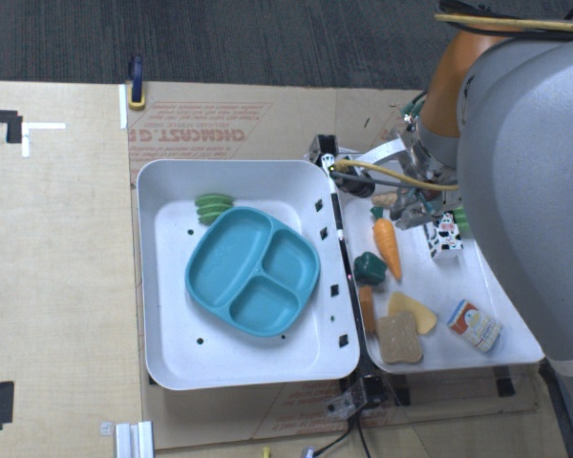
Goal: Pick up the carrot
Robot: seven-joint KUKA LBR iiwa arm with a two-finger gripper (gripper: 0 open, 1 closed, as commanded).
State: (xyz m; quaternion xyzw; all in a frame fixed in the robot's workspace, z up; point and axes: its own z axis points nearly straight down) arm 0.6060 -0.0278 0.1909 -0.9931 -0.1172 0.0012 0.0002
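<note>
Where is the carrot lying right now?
The carrot lies in the right bin, near its left wall, just above the dark green vegetable.

An orange carrot (389,246) lies in a white bin (497,337); the sectioned plate (253,271) is turquoise blue.

Bulky grey arm (530,160), orange band (451,84), yellow cable (392,172)

We see even, fairly bright light from overhead on the tabletop (57,284), with soft shadows under the blue tray (254,270). The white bins (162,351) show no harsh glare. The arm (525,160) looms large and slightly soft; small items look grainy.
</note>
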